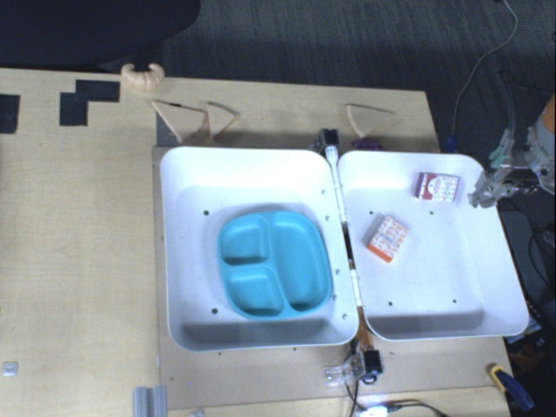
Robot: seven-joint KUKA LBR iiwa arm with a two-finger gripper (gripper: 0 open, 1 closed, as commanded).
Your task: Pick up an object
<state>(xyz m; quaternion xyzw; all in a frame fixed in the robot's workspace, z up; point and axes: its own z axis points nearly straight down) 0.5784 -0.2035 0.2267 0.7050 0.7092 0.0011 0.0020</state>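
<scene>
Two small boxes lie in the right bin. An orange and white patterned box rests near the bin's middle left, turned at an angle. A dark red and white box sits toward the back right corner. My gripper hangs at the right rim of that bin, just right of the dark red box and apart from it. Nothing shows between its fingers.
The left bin holds a blue divided tray. A black and white divider runs between the bins. Cables lie beyond the bench at the right. The wooden bench top spreads out to the left.
</scene>
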